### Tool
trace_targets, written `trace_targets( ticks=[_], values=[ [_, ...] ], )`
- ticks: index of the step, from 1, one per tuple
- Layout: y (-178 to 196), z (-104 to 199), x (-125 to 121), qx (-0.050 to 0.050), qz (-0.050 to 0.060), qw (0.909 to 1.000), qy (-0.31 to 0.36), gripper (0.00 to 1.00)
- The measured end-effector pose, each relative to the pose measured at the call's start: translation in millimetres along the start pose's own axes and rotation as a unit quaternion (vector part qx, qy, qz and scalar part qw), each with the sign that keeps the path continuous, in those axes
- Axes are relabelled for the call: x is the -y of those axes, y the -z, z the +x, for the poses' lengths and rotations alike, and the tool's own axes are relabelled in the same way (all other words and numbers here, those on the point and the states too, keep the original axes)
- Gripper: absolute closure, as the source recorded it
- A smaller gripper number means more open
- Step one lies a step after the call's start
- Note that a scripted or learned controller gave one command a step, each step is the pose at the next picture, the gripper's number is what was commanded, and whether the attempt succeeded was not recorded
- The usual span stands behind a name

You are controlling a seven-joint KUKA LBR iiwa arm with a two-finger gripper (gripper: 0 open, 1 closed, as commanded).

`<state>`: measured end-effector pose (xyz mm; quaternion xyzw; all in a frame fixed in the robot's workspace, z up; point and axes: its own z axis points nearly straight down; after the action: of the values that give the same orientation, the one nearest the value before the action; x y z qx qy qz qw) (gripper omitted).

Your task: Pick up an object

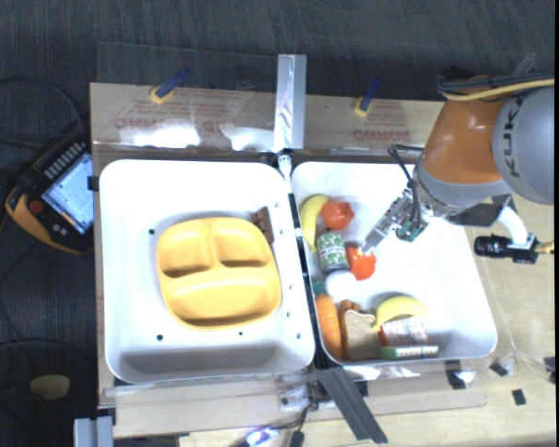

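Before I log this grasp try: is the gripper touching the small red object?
Cannot tell. In the camera view the gripper tip overlaps the small red object, but the slanted look hides any contact or gap.

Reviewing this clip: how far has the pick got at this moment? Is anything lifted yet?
Done: the arm has reached into the right bin, with the gripper low over the toy food along its left side. In hand: nothing visibly; its tip sits right by the small red piece, beside the green can, but whether the jaws are closed on it cannot be told. Left: a confirmed grasp and the lift. The yellow tray lies in the left bin.
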<state>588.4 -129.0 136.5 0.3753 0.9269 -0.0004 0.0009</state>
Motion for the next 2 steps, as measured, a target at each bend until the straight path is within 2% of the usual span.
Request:
trace_targets(
  ticks=[1,2],
  values=[
    [-36.1,6.0,-15.8,0.013,-0.013,0.9926,-0.120,1.00],
    [-45.7,-1.4,-32.8,0.004,-0.003,0.9516,-0.307,1.00]
  ],
)
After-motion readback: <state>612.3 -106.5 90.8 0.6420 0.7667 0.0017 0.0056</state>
